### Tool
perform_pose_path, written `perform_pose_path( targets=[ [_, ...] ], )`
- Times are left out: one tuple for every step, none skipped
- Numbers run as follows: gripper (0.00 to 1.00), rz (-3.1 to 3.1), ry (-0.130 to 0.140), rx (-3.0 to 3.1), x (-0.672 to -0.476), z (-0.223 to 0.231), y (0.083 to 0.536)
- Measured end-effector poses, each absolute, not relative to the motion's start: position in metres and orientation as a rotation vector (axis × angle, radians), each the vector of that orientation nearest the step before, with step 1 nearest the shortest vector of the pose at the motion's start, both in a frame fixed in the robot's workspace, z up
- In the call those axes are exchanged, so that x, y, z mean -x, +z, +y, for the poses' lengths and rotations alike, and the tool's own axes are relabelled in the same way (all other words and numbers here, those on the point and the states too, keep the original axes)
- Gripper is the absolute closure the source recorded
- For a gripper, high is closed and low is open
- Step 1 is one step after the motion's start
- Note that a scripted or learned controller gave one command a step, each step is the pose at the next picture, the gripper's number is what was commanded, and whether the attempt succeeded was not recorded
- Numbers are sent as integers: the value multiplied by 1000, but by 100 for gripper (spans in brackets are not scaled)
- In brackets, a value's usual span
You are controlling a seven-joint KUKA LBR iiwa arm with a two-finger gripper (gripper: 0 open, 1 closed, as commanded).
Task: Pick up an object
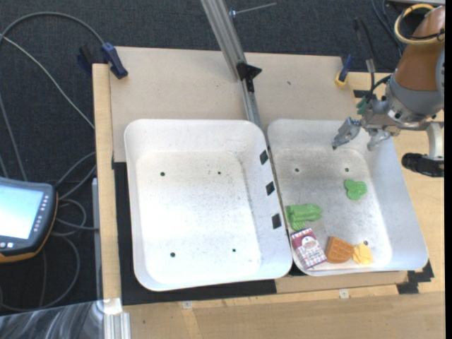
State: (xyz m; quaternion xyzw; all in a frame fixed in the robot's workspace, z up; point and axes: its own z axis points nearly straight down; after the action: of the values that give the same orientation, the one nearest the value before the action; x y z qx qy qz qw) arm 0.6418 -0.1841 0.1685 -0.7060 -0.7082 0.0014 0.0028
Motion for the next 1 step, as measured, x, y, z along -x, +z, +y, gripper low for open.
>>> perform_pose_path(
  targets=[
    [0, -2218, 6, 2214, -646, -177, 108]
  ],
)
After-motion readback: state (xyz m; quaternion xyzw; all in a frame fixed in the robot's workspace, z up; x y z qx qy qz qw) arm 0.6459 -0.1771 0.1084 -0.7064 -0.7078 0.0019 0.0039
